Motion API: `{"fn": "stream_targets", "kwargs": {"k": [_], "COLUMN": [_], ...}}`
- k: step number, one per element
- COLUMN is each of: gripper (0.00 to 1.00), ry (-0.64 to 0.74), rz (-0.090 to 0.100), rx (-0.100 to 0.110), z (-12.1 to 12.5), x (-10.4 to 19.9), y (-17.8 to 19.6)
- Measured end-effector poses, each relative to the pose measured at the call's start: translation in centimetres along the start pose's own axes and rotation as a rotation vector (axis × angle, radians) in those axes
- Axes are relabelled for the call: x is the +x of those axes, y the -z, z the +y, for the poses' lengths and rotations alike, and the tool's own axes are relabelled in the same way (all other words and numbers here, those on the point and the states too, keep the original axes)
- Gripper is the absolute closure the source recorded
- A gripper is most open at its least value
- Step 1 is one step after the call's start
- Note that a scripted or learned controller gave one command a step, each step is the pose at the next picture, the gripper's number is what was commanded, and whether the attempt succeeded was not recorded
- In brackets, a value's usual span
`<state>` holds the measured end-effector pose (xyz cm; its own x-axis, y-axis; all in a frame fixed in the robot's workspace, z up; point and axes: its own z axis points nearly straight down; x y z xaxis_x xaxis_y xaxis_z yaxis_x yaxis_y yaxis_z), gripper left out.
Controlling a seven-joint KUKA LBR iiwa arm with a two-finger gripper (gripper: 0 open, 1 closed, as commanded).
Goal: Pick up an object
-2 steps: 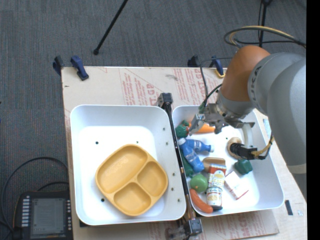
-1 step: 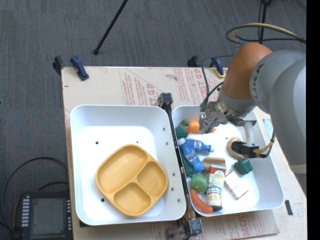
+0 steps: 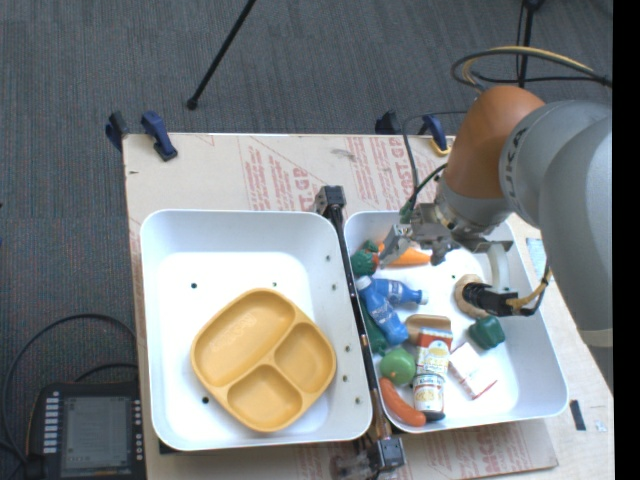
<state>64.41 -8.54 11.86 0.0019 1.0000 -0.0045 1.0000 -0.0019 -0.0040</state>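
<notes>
at left, white bin (image 3: 160, 268) holding a yellow divided plate (image 3: 265, 358): wide and flat, probably hard to pinch, so a poor target. further right, second bin (image 3: 545, 393) packed with small things, among them a green piece (image 3: 362, 262), a blue bottle (image 3: 385, 306) and an orange carrot (image 3: 412, 259), the likeliest object to pick. gripper (image 3: 415, 233) low over that bin's far left corner, just above the carrot; cannot tell whether released or clenched, nor whether anything is gripped.

plenty to go wrong here. could catch 2 things at once, with carrot and green piece touching. could slide off the carrot's smooth, tapered skin and come up bare. could scrape the wall between the 2 bins, so close to the corner. could bump the bottle and set it rolling.

underneath, pale board (image 3: 250, 173) with red lettering, pinned by a blue clamp (image 3: 158, 136). around it, grey carpet (image 3: 60, 218), a pendant (image 3: 88, 430) at lower left, a thin black stand leg (image 3: 225, 40) up top.
</notes>
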Motion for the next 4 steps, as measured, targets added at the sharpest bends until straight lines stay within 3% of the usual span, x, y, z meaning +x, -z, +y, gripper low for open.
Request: {"fn": "stream_targets", "kwargs": {"k": [1,2,3,4], "gripper": [0.0,1.0,0.0,1.0], "ry": [-0.002,0.0,-0.001,0.0], "rz": [-0.006,0.003,-0.002,0.002], "rx": [-0.003,-0.001,0.0,0.001], "z": [0.0,0.0,-0.1,0.0], "x": [-0.5,0.0,-0.3,-0.1], "y": [-2.9,-2.1,-2.0,-1.1]}}
